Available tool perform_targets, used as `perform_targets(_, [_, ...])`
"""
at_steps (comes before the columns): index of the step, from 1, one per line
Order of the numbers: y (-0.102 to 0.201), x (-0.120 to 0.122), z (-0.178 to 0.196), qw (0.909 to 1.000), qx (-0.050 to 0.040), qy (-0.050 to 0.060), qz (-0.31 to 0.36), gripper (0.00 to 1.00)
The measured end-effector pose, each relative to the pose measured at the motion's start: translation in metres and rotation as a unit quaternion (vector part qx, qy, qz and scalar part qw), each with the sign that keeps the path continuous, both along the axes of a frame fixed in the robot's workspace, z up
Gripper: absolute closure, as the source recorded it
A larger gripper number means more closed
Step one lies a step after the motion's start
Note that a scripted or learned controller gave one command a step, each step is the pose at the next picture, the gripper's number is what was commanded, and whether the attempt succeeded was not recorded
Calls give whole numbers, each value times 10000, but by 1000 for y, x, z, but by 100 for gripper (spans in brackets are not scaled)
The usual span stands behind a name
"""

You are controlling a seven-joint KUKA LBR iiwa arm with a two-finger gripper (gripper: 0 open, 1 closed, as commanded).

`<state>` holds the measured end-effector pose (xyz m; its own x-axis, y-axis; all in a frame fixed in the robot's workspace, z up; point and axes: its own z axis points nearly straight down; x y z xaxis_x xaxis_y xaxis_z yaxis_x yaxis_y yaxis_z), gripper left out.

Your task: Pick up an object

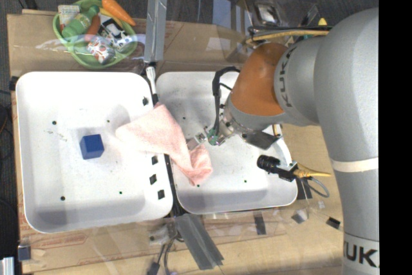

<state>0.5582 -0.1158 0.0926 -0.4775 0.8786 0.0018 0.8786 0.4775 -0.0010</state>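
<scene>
Item 1. Left bin: sitting on the bench, carrying a blue cube on its floor, left of centre and well apart from the walls.

Item 2. Right bin: lying just beside the left bin, their rims meeting down the middle.

Item 3. Pink cloth: draping across the two meeting rims, one rumpled part resting in the left bin, the other end trailing down onto the floor of the right bin. It is lying between the cube and the jaws.

Item 4. Green bowl: standing on the bench beyond the left bin's far edge, holding an orange toy carrot and other small, mixed items.

Item 5. Arm: reaching in from the right, its orange band hanging over the right bin and hiding part of the bin floor.

Item 6. Jaws: pointing down into the right bin, just beside the cloth's right end. Whether they are spread or pressed together cannot be told, nor whether they are touching the cloth; nothing is showing between them.
</scene>
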Motion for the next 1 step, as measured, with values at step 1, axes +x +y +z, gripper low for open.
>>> perform_targets(1, [14, -30, 0, 9997, -8, -12, 256, 0])
